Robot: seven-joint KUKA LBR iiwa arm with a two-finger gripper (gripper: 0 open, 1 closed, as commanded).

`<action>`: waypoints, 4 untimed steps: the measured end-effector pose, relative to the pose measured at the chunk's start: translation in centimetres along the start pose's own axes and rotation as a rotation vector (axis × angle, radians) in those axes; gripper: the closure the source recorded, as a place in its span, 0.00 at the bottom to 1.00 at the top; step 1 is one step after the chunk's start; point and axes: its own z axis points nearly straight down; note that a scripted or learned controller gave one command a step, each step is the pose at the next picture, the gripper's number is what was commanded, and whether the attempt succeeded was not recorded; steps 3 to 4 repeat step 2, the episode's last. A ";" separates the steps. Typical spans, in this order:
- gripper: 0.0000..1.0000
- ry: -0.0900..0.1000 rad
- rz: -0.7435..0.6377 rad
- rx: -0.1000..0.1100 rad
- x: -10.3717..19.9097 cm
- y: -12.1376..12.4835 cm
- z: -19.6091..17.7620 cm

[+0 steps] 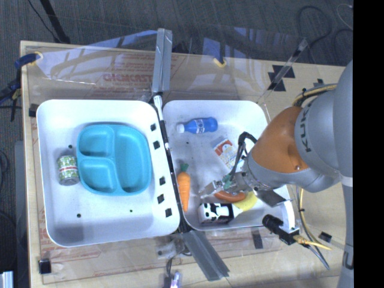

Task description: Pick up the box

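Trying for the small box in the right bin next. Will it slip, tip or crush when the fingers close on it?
The box looks like thin printed card lying flat, so it probably won't tip or roll. It seems light, so a push may slide it across the smooth white bin. Its low profile may make gripping hard, and card could dent.

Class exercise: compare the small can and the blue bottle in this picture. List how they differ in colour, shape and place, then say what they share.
The can is short and stubby with a greenish patterned label; the bottle is longer, blue, with a white cap. The can sits in the left bin beside the blue divided tray; the bottle lies in the right bin, near its far edge. Shared: both are small containers lying on their sides, apart from the gripper.
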 end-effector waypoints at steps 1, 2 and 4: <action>1.00 -0.002 -0.006 -0.004 -0.1 0.2 -1.1; 1.00 -0.001 0.023 -0.001 1.5 2.1 -8.7; 1.00 -0.001 0.023 -0.001 1.5 2.1 -8.7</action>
